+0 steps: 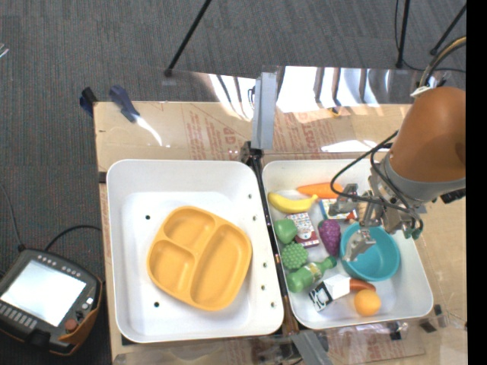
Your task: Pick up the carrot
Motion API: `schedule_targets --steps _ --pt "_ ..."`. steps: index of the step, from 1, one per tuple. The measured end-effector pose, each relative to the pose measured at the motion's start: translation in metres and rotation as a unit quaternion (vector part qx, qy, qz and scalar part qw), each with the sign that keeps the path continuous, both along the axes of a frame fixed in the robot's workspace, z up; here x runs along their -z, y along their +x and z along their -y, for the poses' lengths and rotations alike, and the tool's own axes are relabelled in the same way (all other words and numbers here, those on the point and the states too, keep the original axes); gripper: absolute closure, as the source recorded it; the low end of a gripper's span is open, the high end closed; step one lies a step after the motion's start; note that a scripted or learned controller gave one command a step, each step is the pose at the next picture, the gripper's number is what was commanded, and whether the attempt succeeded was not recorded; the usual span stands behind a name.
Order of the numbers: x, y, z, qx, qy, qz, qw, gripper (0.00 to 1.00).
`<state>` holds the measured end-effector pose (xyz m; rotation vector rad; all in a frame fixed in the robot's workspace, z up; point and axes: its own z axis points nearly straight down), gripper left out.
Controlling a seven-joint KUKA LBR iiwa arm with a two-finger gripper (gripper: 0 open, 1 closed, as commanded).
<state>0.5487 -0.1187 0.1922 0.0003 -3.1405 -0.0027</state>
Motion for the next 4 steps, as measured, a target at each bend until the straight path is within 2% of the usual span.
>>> schedule_targets --steps 1,2,3,4 --pt "0.099 0.085 0.005 0.028 -0.0013 0.008 0.9996 0.0" --pt "0.097 0.092 -0.028 0.059 -0.0013 0.007 0.9982 0.0" --pt "0.081 0.098 -0.03 0.056 -0.0013 0.016 0.9983 1.0" --pt "-0.043 0.058 0.001 0.062 -0.0019 0.01 0.9981 1.0"
